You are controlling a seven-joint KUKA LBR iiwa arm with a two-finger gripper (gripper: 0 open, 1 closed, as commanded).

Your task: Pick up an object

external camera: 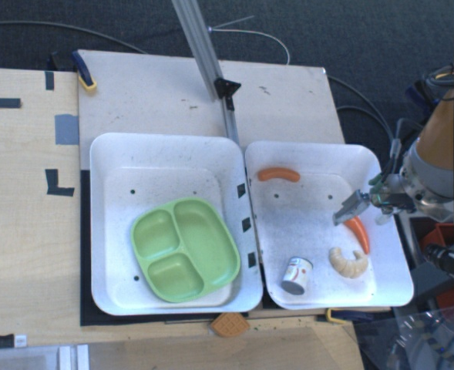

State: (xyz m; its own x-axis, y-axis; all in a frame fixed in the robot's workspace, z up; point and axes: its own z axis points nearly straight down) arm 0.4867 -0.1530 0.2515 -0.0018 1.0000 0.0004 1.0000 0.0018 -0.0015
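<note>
The right bin (319, 154) holds an orange sausage (278, 175) near its back wall. Toward the front lie a small orange carrot (358, 234), a pale croissant-shaped piece (350, 263) and a little white can (296, 274) on its side. My gripper (365, 213) reaches in from the right and hovers at the right side of this bin, just above the carrot's upper end. Its fingers stand open, one dark finger (348, 208) to the carrot's left, and nothing sits between them.
A green divided plate (184, 249) lies in the left bin (103, 206). A grey metal pole (200, 37) slants over the bench behind the bins. A small brown object (228, 324) rests just outside the bins' front edge.
</note>
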